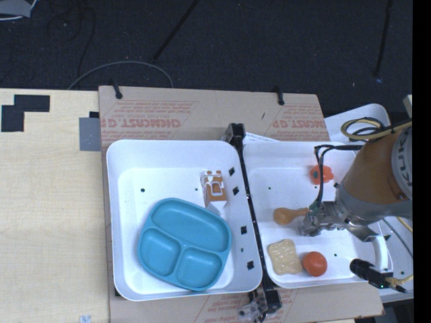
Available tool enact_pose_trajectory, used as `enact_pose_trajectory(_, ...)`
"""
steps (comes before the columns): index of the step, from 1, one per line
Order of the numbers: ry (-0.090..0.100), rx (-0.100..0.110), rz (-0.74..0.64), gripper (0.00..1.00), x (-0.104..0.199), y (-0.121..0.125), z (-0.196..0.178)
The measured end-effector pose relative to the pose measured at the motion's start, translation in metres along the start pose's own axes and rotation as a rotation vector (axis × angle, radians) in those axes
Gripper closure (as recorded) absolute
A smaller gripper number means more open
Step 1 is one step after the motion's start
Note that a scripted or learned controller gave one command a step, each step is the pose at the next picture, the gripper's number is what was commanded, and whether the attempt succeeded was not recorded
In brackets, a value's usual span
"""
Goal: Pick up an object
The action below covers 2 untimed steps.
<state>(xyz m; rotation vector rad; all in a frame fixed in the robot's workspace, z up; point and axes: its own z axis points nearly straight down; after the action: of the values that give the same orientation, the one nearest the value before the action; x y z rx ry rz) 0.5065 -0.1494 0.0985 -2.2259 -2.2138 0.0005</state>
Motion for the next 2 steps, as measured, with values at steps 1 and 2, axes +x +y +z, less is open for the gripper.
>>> enact_pose_trajectory(1, -0.002, -0.003, -0.007, 1.0, -0.003, 0.011, -0.051)
enact_pose_trajectory(2, -0.002, -0.006, -0.007, 1.0, -0.002, 0.01, -0.114)
